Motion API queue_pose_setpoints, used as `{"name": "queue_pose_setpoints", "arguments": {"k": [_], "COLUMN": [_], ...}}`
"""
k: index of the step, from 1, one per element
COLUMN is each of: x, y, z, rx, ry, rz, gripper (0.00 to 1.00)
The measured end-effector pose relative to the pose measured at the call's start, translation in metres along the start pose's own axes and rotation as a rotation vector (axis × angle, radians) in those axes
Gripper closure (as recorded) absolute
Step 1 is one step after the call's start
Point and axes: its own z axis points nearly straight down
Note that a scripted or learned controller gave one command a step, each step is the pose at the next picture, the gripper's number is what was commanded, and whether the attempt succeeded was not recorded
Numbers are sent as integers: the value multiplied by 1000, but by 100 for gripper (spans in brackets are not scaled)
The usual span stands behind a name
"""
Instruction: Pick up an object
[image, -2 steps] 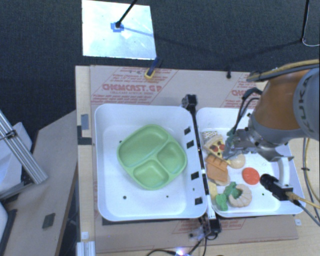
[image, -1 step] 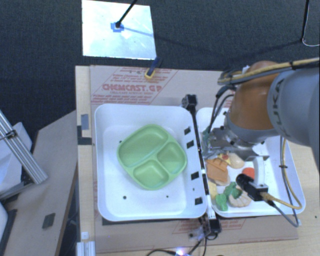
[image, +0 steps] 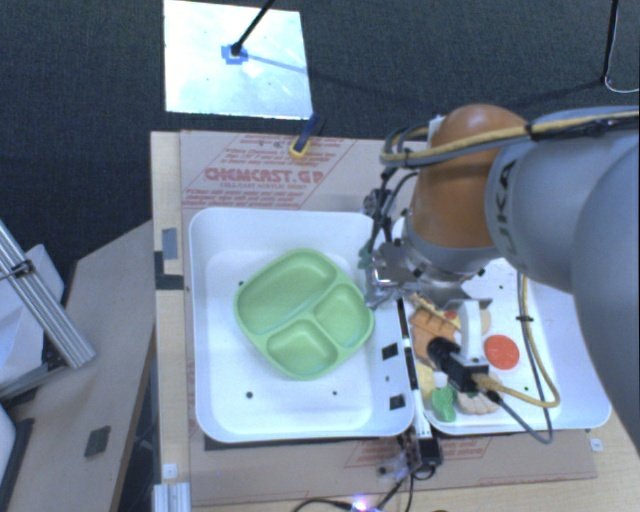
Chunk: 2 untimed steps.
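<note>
Hovering with the gripper (image: 385, 285) over the seam between the bins, finger state impossible to tell, with the green divided tray (image: 303, 313) lying just leftward and small food pieces (image: 463, 375) clustering just below-right.

The tray (image: 302, 315) looks like smooth pale-green plastic with a soft sheen on its three compartments. The left bin (image: 215, 300) and right bin (image: 590, 405) are white plastic, smooth and slightly glossy. Under them lies a brown cardboard sheet (image: 265, 170), matt, printed in red. The bench (image: 110, 330) looks like pale wood or board, matt. The arm (image: 570, 210) has a smooth grey shell with a satin finish; its orange band (image: 460, 180) is glossy and catches the light. A yellow cable (image: 530, 375) looks rubbery. The floor (image: 80, 110) is dark, rough carpet, and a shiny metallic plate (image: 240, 85) lies on it.
</note>
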Motion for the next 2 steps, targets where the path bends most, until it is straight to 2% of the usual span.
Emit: {"name": "queue_pose_setpoints", "arguments": {"k": [1, 2], "x": [-6, 8], "y": [-7, 0], "z": [1, 13], "rx": [2, 3], "ry": [-4, -3], "rz": [10, 6], "gripper": [100, 100]}}
